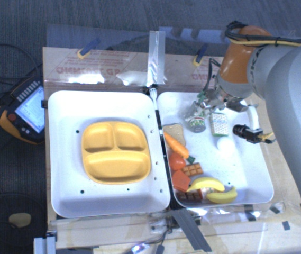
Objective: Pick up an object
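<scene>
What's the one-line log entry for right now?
arm: over right bin far end | gripper: above small packet | grasp: unconfirmed | yellow tray: left bin

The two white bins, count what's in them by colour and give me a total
Yellow: 3, a divided tray and two bananas
Orange or red: 4, carrot, pineapple piece, two blocks
Tan: 1, bread slice
Total: 8
</scene>
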You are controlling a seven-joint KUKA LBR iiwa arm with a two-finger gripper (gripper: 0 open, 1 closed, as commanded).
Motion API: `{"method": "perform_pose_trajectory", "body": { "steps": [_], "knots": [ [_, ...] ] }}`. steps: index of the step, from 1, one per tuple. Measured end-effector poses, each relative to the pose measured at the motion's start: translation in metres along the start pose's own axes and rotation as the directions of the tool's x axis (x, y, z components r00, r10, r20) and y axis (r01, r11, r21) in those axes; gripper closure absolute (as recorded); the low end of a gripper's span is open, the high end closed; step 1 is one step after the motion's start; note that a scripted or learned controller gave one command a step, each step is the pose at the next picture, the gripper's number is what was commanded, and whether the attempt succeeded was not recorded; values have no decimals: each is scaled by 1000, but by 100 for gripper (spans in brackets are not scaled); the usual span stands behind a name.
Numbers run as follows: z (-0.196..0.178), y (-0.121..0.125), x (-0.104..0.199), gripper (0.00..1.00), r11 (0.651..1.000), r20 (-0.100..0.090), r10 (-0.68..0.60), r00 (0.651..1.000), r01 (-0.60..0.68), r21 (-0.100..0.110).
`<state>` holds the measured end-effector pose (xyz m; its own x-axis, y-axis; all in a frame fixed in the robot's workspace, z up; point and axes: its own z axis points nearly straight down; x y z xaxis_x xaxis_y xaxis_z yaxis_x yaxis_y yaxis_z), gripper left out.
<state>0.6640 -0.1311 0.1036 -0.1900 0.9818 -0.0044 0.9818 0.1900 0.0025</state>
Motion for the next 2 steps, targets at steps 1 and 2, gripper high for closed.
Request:
{"method": "perform_pose_trajectory", "body": {
  "steps": [1,2],
  "knots": [
    [-146,-50,81,100,931,-5,-365,931,365,1],
    [-80,-40,50,100,932,-4,-363,932,363,2]
  ]
}}
